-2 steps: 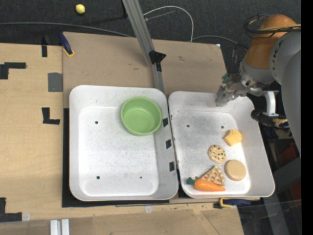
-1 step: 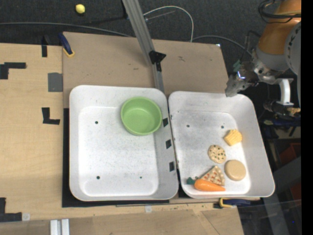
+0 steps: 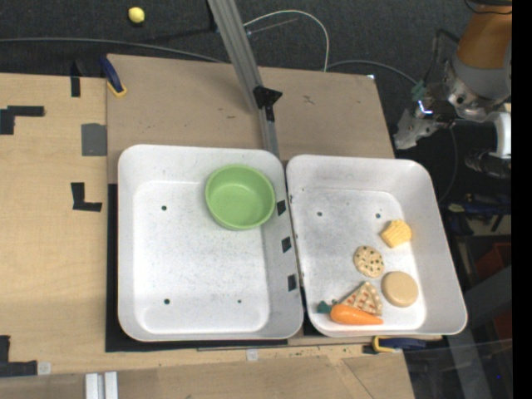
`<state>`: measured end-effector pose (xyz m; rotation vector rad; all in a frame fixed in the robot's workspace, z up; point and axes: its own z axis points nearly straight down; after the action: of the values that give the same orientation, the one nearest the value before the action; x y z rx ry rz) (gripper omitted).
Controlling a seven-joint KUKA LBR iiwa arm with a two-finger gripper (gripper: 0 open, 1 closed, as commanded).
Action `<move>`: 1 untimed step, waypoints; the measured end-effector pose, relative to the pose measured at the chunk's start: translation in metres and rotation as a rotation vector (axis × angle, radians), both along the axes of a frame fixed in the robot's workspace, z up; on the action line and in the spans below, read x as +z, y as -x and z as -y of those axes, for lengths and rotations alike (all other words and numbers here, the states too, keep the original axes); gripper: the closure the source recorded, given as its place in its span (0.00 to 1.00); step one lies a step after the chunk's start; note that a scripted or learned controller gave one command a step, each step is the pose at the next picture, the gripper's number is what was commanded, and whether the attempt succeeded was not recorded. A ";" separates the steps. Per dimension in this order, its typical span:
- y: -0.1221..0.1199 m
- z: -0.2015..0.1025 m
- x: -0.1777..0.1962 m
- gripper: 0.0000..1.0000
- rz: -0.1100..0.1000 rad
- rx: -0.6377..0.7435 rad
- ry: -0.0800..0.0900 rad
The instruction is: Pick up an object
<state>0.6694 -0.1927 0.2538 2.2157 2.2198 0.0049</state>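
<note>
Five items: green bowl [image 3: 240,196] left bin [image 3: 141,248]; four foods right bin [image 3: 332,181]

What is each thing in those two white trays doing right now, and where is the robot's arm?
Round green plastic bowl: upright, in the left white bin, near its back edge.
Yellow waffle-like toy: lying flat in the right white bin.
Round speckled cookie toy: lying flat.
Tan round bun toy: lying flat.
Triangular pizza-slice toy: lying flat, touching the carrot.
Orange toy carrot: on its side at the front wall.
Grey and orange arm: off the bench's right, away from both bins.
</note>
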 end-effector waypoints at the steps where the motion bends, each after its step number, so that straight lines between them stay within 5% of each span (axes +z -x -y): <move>1: 0.019 -0.040 -0.009 1.00 -0.008 0.002 -0.002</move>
<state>0.6509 -0.1522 0.2444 2.2185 2.2271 -0.0014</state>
